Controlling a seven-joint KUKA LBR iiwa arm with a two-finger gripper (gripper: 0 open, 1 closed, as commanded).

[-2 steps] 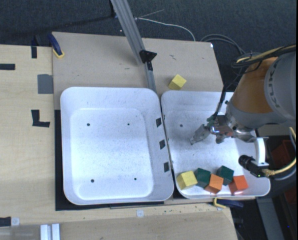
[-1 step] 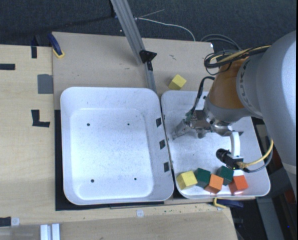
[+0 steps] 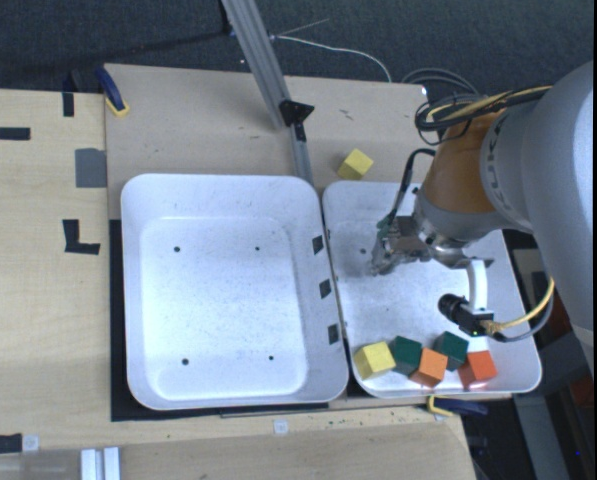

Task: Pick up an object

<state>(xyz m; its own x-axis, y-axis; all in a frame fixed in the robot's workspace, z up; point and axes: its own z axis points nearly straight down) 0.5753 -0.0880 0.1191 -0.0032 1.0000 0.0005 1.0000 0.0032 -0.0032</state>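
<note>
Lying in a cluster along the near edge of the right bin (image 3: 353,213): a yellow block (image 3: 374,358) at the left end, a dark green block (image 3: 406,351) just beside it, an orange block (image 3: 431,366) touching the green one on its near right, a second green block (image 3: 452,347) a little farther back, and an orange-red block (image 3: 479,367) at the right end. All sitting on the bin floor, none lifted.

Hanging over the middle of that same bin, well apart from the cluster and farther from the camera: the gripper (image 3: 383,261), pointing down toward bare white floor near the bin's left wall. Nothing showing between its tips; whether the tips are spread or closed, cannot tell from this slant. Reaching in from the right above it, the grey arm (image 3: 548,183) with its orange band (image 3: 458,173), cables trailing along it and looping near the right bin's right side.

Resting outside the bins, on the bench (image 3: 208,118) just beyond the right bin's far left corner: another yellow block (image 3: 356,164). Sitting to the left, side by side with the right bin: the left bin (image 3: 133,268). Leaning in from the far edge toward the gap between the bins: a grey metal bar (image 3: 258,48).
</note>
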